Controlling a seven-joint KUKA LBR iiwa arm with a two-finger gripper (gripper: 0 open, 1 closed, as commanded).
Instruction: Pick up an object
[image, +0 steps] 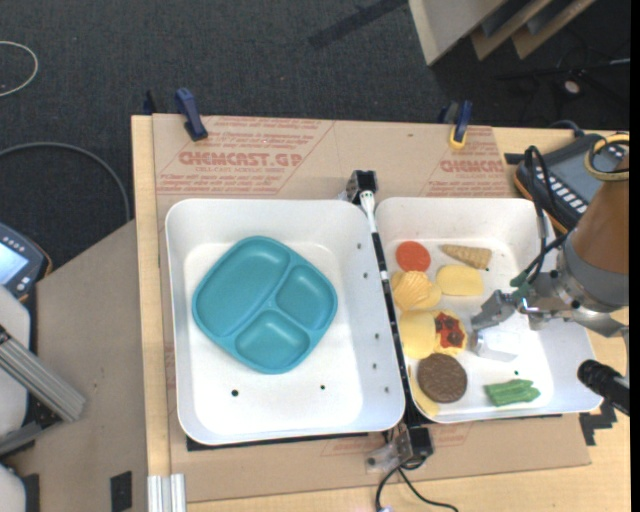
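1. Camera view looks down on a table (300, 150) covered with brown printed board, bearing two white bins side by side
2. Left bin (190, 330) holds a teal divided plate (264, 302), lying flat near its middle
3. Right bin (520, 225) holds the small toy foods: a red-orange round piece (413, 256) at the far left, a tan cone (467, 256) to its right, a pale yellow block (459, 280), a yellow shell-like piece (414, 291), a red and yellow piece (447, 331), a brown round cookie (441, 378) at the near side, and a green piece (512, 392) to the right of the cookie
4. Gripper (490, 322) reaches in from the right, low over the right bin, between the yellow block and the green piece
5. Whether the jaws are open or closed I cannot tell; nothing is visibly held between them
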